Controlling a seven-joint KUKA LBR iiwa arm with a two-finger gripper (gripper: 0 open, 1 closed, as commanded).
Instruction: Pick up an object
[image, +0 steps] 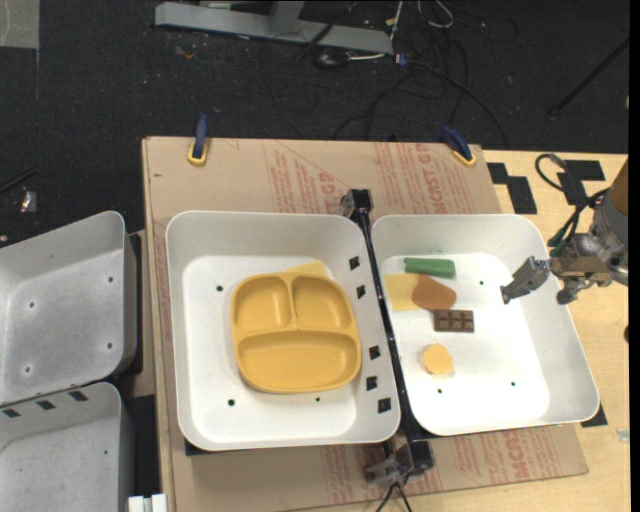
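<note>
Glossy yellow three-section plate (296, 333); flat green bar (429, 266); gridded brown chocolate square (453, 320).

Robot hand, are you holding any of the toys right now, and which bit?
No. The gripper holds nothing: it sits over the right bin's right side, fingers apart, away from the green block and chocolate piece.

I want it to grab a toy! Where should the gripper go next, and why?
Probably left and down toward the brown block. The gripper hangs near the right bin's right rim, holding nothing, and the toys lie to its left.
</note>
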